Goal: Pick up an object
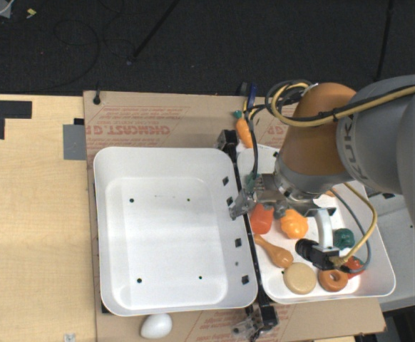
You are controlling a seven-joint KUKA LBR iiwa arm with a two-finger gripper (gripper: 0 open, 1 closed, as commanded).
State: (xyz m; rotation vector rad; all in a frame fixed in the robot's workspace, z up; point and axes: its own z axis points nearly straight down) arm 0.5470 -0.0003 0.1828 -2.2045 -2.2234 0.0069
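Observation:
My gripper (266,204) hangs low over the left side of the right bin (384,282), under the grey and orange wrist. Directly below it lies a red-orange object (261,221), with a yellow-orange object (293,225) just to its right. Whether the gripper touches either of them is hidden by the wrist. Nearer the front of the bin lie a tan drumstick-shaped piece (275,251), a cream round object (300,278), an orange ring (332,281), a green object (345,238) and a small red object (354,265).
The left bin (108,191) stands beside the right one, with a black-clipped divider (239,223) between them. An orange carrot-like object (244,131) rests at the right bin's far left corner. A white egg-shaped object (156,325) lies on the bench in front of the left bin.

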